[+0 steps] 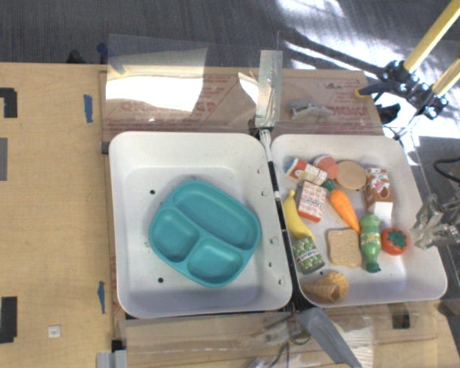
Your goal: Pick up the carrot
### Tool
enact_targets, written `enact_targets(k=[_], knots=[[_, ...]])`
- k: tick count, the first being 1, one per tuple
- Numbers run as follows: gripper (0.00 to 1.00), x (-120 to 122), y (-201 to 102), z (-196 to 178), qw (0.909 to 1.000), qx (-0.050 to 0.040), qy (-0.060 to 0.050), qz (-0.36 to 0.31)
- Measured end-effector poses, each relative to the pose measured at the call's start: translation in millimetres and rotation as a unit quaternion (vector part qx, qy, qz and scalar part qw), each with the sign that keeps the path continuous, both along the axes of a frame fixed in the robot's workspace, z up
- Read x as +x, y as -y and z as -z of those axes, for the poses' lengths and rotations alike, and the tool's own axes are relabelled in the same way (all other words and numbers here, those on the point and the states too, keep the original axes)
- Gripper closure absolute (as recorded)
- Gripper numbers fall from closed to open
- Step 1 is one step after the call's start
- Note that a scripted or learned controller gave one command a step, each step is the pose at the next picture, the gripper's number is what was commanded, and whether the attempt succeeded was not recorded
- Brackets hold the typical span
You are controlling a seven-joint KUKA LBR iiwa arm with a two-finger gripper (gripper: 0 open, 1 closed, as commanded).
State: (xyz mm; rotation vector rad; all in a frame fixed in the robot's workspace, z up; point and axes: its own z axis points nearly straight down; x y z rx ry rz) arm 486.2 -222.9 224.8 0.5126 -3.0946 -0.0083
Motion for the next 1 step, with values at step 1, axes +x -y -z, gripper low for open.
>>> enact_targets(k=[1], knots=[[1.00, 5.4, -1.2, -17.3, 0.9999, -0.0035, 0.010, -0.002]])
